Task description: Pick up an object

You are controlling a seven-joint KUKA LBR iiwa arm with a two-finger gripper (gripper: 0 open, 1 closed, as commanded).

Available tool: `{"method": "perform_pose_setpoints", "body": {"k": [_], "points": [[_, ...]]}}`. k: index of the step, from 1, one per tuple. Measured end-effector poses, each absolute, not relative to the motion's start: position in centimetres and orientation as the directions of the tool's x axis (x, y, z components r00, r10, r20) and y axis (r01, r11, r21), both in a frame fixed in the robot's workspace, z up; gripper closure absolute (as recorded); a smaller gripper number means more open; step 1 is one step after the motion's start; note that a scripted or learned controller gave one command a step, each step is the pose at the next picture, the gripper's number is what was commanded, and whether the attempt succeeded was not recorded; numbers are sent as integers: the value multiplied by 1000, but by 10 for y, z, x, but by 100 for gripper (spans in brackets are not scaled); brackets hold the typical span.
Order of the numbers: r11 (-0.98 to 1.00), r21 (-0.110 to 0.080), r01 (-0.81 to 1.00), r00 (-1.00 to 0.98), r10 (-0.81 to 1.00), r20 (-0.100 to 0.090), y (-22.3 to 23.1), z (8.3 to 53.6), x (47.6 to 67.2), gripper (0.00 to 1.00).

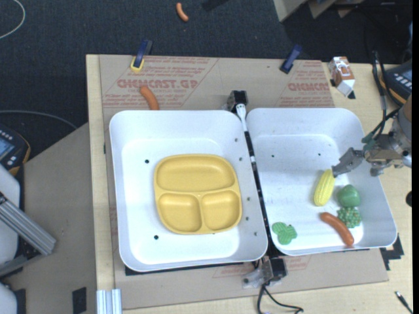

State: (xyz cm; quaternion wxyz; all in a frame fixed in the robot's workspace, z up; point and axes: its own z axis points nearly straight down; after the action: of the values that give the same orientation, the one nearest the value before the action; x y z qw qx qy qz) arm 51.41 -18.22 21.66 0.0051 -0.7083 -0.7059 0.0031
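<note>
The right bin (294, 126) holds a yellow corn cob (323, 188), a green pepper (349, 195), a green bunch of grapes (350, 216), an orange-red sausage (337, 228) and a leafy green piece (284, 231). My gripper (361, 167) reaches in over the bin's right rim, open, with nothing between its fingers. Its left finger (345, 163) hovers just above and to the right of the corn's top end. The left bin (131, 142) carries a yellow divided plate (196, 193).
An orange sausage (149, 97) lies on the cardboard behind the left bin. Clamps (139, 56) (291, 59) hold the board's far edge. A small box (342, 74) sits at the back right. The bins' shared rim (250, 169) runs down the middle.
</note>
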Motion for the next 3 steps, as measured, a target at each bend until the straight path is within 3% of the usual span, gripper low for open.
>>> {"method": "perform_pose_setpoints", "body": {"k": [1, 3], "points": [[0, 0, 1000, 0, 1000, 0, -182, 222, 517, 0], [-1, -4, 1000, 1, 1000, 1, -194, 131, 513, 0]]}}
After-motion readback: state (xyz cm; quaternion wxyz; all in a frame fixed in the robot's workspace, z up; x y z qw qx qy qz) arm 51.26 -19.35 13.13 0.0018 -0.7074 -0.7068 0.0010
